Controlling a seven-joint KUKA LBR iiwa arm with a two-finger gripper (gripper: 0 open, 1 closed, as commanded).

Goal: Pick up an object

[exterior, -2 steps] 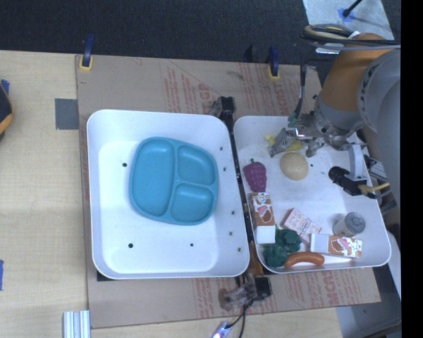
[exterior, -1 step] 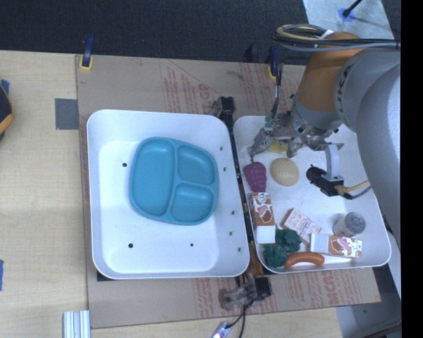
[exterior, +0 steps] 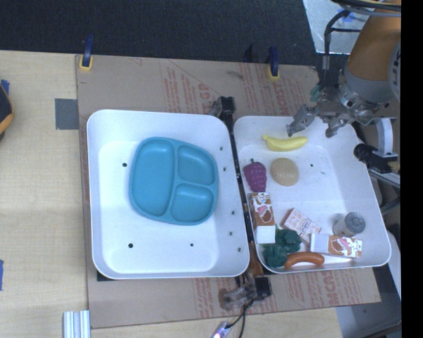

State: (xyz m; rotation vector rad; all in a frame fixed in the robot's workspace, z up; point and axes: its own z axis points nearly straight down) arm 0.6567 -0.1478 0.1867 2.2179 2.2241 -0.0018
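Banana (exterior: 285, 143) lies at the far end of your right bin (exterior: 366, 189), just under the gripper (exterior: 316, 123). Fingers are spread open, nothing between them, hovering above the banana's right end. Nearest neighbours: tan round piece (exterior: 285, 172) and purple grapes (exterior: 255, 175) just in front of the banana. Cartons, a green item, a sausage (exterior: 304, 260) and a grey can (exterior: 352, 223) crowd the near end. Left bin (exterior: 106, 189) holds a blue divided plate (exterior: 173, 180).

A divided tray (exterior: 173, 181) is lying in the left bin (exterior: 106, 139). In the right bin (exterior: 370, 189), a banana (exterior: 285, 143) is sitting behind a potato (exterior: 285, 172), with grapes (exterior: 255, 175) left of the potato.
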